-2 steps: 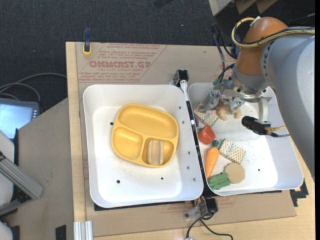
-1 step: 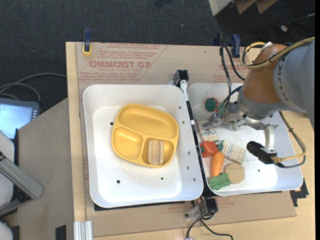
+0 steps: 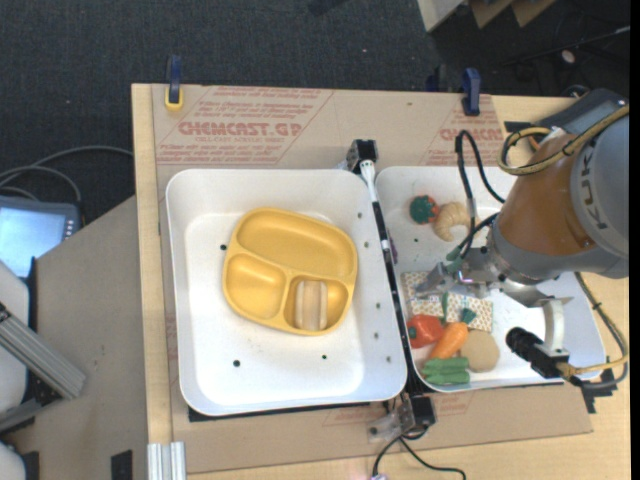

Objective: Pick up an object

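I cannot tell how my gripper [image 3: 452, 286] stands, low over the right bin [image 3: 585, 313]. Just beneath lies a checkered cloth [image 3: 472, 311], and beside it the carrot [image 3: 450, 340], my likeliest pick: probably light, stiff, smooth plastic, best pinched across its thick middle.

a robotics lab: clamped bench [image 3: 250, 128], loose cables [image 3: 60, 163], robot arm [image 3: 560, 208].

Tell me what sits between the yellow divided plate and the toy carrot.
In the camera view, the bins' adjoining white rims lie between the yellow plate and carrot, plus a red toy piece.
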